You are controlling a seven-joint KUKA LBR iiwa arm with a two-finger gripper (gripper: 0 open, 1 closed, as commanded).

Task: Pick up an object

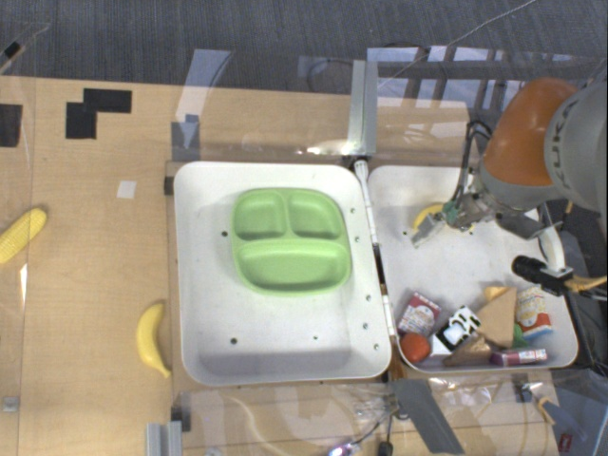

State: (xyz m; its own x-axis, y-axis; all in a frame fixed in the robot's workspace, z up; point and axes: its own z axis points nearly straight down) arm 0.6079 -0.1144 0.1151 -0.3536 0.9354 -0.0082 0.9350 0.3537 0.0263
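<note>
Camera view: gripper (446, 218) beside a yellow banana (427, 217); finger state unclear, so a glancing pinch could slip

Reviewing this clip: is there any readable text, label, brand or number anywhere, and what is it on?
None can be read.
Red-and-white packet in the right bin: print too blurred.
Bottle label: too small.
Black-and-white item: pattern, no legible characters.
Green tray: no markings.

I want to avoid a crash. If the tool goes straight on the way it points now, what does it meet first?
Most likely the small yellow curved object lying just beyond the tool, on the floor of the right shallow white bin. Depth is unclear from above, so the tool may already be touching it.
</note>
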